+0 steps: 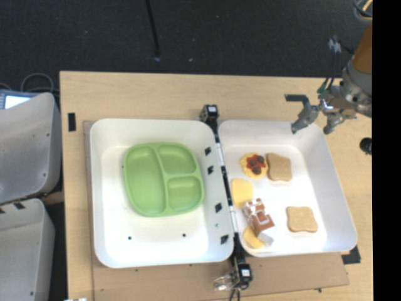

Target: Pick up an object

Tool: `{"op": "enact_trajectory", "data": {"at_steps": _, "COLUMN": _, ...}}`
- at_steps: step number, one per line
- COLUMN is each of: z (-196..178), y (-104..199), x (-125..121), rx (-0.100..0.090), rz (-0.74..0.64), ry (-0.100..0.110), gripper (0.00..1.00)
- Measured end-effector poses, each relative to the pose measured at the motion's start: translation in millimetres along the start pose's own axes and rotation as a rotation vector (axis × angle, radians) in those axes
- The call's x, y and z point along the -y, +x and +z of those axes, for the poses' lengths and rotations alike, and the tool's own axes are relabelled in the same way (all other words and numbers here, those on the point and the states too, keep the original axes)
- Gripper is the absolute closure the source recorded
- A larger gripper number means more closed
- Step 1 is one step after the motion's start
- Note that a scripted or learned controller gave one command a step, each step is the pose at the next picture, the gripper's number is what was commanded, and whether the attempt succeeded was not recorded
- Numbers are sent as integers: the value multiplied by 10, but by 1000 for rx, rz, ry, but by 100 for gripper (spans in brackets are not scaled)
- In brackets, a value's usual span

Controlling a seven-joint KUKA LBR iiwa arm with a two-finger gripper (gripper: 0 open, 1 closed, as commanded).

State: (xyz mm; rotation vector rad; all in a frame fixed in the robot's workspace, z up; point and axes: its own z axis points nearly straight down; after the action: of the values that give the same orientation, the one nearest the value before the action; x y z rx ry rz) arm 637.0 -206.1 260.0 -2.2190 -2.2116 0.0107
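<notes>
White plastic forms the two shallow bins that sit side by side on the pale wooden bench [75,93]. The left bin [103,243] carries a green divided plate [164,179], lying flat near its middle. The right bin [335,199] holds the food pieces: a small yellow round with red topping [254,164] touching a tan slice of bread [279,167] just to its right; below them a pale yellow piece [241,191]; lower still a brown and white block [259,214] resting against a yellow wedge [252,238] near the bin's front left corner; and a second slice of toast [301,219], apart from the rest, toward the front right.

At the right side of the view the arm comes in, and its hand [317,121] hangs over the far rim of the right bin, well apart from every food piece. Its two fingers [301,118] stand spread with a clear gap between them, so it looks open, though the slant of the view makes the tips hard to read. Nothing lies between them.
</notes>
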Motion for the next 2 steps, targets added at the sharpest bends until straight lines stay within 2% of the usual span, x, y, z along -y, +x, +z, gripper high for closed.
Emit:
{"op": "enact_trajectory", "data": {"at_steps": 1, "z": -86, "y": 7, "x": -22, "rx": 2, "rz": -3, "ry": -13, "gripper": 0}}
{"op": "enact_trajectory", "data": {"at_steps": 2, "z": 525, "y": 60, "x": -29, "rx": 2, "rz": -5, "ry": -8, "gripper": 0}}
